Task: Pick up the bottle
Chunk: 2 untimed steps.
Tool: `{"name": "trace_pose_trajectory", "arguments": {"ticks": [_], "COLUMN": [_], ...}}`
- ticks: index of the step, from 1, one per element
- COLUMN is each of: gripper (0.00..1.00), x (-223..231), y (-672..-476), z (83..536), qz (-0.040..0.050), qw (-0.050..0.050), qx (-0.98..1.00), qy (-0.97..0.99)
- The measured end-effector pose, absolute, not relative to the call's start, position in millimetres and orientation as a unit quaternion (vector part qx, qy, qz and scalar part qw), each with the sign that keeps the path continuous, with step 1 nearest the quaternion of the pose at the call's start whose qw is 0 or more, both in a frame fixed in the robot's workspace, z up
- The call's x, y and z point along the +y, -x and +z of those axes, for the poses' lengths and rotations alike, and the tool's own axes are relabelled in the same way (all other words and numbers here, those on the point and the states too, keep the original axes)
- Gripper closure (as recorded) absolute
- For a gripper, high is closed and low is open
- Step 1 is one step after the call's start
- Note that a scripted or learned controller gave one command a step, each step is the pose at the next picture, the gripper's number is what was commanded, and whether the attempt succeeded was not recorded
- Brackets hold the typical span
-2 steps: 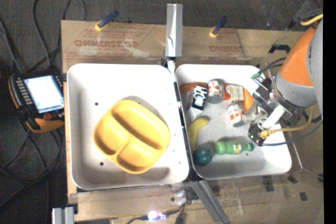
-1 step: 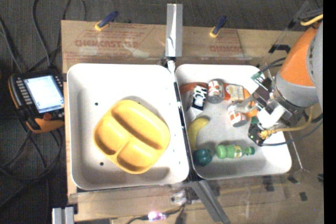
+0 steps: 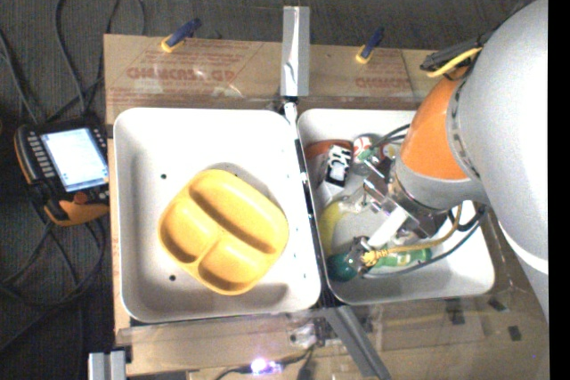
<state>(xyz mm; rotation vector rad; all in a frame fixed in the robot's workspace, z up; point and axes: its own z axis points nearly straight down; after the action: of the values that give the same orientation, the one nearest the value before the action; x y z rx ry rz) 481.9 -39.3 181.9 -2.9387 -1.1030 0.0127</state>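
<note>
The bottle [image 3: 385,260] lies on its side near the front of the right bin [image 3: 463,285], its green cap [image 3: 342,266] pointing toward the left bin [image 3: 134,191]. We see the hand [image 3: 378,222] low over the bottle, just behind it, but we cannot tell how it is set or whether it grips anything. A yellow divided plate [image 3: 223,230] sits in the left bin.

Green-capped bottle [image 3: 385,261], lying flat, right bin
</note>
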Motion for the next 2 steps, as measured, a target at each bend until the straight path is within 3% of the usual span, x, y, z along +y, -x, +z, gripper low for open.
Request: {"name": "trace_pose_trajectory", "arguments": {"ticks": [1, 2], "gripper": [0.00, 0.00], "x": [-40, 0], "y": [-481.9, -522.6], "z": [182, 182], "qz": [0.0041, 0.0036], "qw": [0.001, 0.000], "qx": [-0.351, -0.373], "qy": [0.936, 0.928]}}
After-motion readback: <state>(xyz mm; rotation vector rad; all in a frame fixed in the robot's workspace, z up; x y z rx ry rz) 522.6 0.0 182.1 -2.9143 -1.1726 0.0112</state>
